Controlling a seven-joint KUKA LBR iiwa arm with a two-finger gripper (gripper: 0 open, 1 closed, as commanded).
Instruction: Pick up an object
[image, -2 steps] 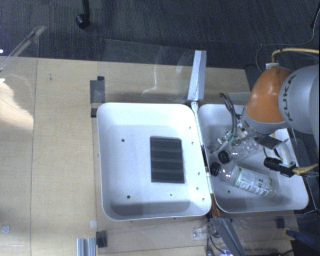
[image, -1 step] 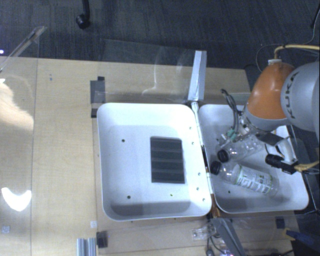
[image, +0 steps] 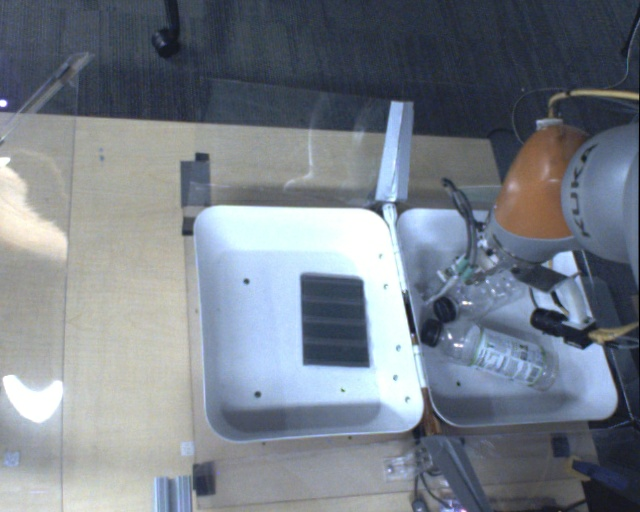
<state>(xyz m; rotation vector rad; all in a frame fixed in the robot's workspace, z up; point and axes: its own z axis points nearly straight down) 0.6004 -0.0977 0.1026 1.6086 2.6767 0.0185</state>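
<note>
Two shallow white bins were set side by side on a pale wooden tabletop (image: 110, 330). The left bin (image: 230, 300) was seen to hold a dark ribbed rectangular pad (image: 335, 319) lying flat near its middle, a little toward the right wall. The right bin (image: 590, 395) was occupied by two clear plastic bottles. One bottle (image: 495, 352), with a black cap and a printed label, was laid on its side across the lower part of that bin, its cap pointed toward the wall shared with the left bin. A second clear bottle (image: 470, 292), also black-capped, was lying tilted just above it, its cap close to the first bottle's cap, and its far end was hidden under the arm.

The grey arm (image: 600, 195), with its orange band (image: 535, 190), was reached in from the right and positioned over the upper part of the right bin. The gripper (image: 478, 262) was lowered at the upper bottle, amid cables and fittings. Whether the jaws were apart, together or clamped on the bottle could not be told, since they were lost among the transparent plastic and the wiring.
</note>
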